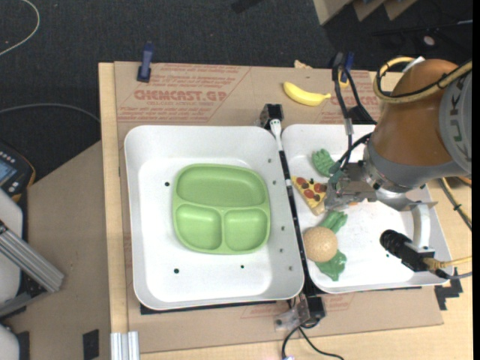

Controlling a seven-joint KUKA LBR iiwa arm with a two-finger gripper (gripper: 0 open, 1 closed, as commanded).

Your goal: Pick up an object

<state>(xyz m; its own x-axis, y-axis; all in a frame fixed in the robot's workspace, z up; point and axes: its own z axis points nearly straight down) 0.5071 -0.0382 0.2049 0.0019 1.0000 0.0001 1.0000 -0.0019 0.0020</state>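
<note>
Pizza slice [310, 192]: a toy slice with red dots. It lies in the right bin [367, 282], close to the bin's left wall.
Gripper [339, 190]: low over the right bin, just to the right of the pizza slice. I cannot tell if it is wide, narrow or holding something.
Green leaf toy [324, 161]: just behind the pizza slice.
Tan ball [320, 244]: in front of the pizza slice, near it.
Small green piece [334, 221]: between the pizza slice and the tan ball.
Banana [306, 94]: on the brown board, well behind the pizza slice.
Green plate [222, 208]: left of the pizza slice, in the left bin [139, 201].
</note>
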